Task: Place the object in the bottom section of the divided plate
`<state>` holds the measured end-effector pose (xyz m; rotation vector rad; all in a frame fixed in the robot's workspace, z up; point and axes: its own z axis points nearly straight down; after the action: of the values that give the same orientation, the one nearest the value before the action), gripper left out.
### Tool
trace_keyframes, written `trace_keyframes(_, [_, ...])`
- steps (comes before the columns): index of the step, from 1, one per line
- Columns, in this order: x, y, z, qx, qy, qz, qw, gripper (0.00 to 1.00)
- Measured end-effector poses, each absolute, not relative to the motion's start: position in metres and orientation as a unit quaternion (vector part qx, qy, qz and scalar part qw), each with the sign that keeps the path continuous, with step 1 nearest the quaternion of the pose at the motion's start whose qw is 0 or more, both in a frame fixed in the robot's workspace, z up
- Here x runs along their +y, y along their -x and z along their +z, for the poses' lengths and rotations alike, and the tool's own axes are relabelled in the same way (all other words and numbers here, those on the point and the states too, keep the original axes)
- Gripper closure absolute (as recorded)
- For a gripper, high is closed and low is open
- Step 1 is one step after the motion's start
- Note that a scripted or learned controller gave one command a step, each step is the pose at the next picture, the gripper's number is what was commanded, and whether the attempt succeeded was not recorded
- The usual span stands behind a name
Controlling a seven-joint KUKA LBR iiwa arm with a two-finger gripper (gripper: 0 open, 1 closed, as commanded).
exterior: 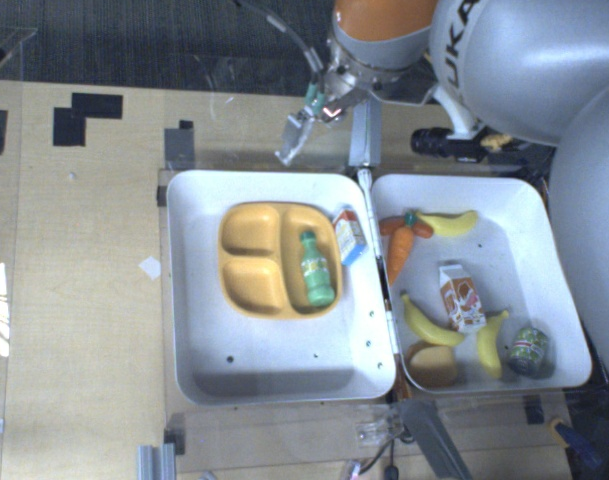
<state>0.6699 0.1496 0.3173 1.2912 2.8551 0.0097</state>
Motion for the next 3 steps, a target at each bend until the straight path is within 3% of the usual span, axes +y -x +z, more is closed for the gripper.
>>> trace_keyframes(1, [0.203,-0.659,0.356,0.948,-0.319,0.0029,0.004,0.00])
trace_keyframes(3, [0.228,-0.660,0.345,0.961,-0.278,0.0028,0.004,0.00])
